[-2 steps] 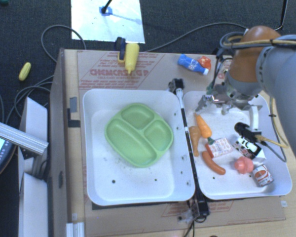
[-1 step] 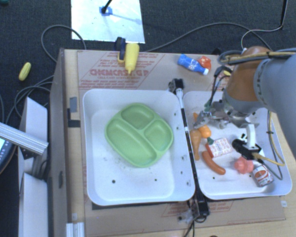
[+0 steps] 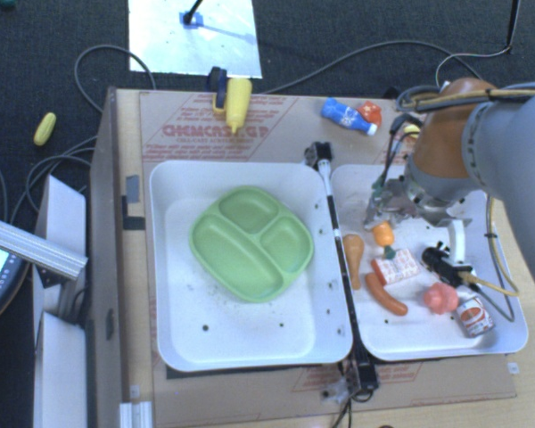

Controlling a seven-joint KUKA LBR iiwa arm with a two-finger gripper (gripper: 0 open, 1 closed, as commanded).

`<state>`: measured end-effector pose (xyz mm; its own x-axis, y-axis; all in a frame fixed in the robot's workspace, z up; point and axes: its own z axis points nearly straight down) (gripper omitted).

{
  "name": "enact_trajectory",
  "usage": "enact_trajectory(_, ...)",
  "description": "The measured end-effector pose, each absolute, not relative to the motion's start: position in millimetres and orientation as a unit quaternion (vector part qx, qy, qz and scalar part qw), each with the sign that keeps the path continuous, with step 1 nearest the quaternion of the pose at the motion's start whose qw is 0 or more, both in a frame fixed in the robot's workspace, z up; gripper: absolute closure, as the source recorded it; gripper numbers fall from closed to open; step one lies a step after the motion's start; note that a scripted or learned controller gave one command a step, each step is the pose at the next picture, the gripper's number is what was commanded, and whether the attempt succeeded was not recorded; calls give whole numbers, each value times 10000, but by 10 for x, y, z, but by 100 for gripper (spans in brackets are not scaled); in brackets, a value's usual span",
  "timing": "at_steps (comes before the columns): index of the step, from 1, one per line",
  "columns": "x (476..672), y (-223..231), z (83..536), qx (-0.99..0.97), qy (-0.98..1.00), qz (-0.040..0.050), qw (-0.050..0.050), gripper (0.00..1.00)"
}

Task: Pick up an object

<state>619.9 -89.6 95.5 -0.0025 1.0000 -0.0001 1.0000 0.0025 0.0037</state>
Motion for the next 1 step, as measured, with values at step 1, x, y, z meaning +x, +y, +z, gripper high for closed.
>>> enact_trajectory(1,6102,-278,1858,7055,7087,19,13,100)
